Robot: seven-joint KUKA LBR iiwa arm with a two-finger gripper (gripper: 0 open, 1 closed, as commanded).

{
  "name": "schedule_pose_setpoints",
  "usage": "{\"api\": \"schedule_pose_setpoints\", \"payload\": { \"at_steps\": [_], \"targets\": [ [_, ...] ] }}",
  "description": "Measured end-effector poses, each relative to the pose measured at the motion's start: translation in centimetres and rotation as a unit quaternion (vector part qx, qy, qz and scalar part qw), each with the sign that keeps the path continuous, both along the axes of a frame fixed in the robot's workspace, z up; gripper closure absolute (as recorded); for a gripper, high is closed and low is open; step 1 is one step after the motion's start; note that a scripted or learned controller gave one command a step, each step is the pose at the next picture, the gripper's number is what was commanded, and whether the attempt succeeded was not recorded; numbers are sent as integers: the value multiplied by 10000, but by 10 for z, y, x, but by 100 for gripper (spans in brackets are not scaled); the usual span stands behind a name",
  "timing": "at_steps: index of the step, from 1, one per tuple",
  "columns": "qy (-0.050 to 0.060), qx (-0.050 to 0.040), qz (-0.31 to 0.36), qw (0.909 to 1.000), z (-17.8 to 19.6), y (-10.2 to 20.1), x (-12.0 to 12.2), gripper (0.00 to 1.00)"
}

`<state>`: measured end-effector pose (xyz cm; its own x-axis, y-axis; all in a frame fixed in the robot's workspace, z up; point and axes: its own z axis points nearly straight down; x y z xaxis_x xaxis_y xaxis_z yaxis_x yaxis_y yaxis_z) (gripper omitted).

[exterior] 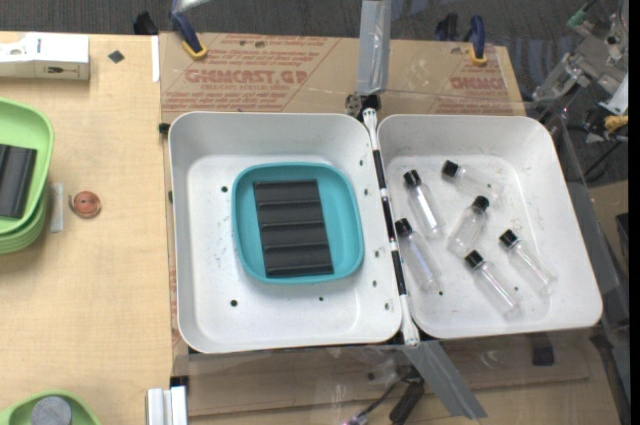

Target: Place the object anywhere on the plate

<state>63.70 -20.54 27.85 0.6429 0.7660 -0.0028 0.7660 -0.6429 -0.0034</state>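
Note:
A teal plate (246,213) sits in the middle of the left white bin (200,313). A black ridged rectangular block (292,228) lies flat on the plate, inside its rim. The right white bin (560,303) holds several clear vials with black caps (424,205), lying scattered on their sides. The end of my arm with the gripper (598,63) shows partly at the upper right edge. It is outside and behind the right bin, and far from the plate and the vials.
A stack of green dishes (22,213) with a dark block in it sits at the far left on the wooden bench. Near it are a small round brown piece (86,203) and a white box (45,58). Cardboard (300,73) lies behind the bins.

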Motion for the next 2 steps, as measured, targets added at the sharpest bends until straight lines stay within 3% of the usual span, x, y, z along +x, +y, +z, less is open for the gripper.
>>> {"api": "schedule_pose_setpoints", "payload": {
  "at_steps": [1,2],
  "targets": [
    [-3,-6,-302,9995,153,-4,14,0],
    [2,-3,-952,9955,15,-2,1,0]
  ]
}}
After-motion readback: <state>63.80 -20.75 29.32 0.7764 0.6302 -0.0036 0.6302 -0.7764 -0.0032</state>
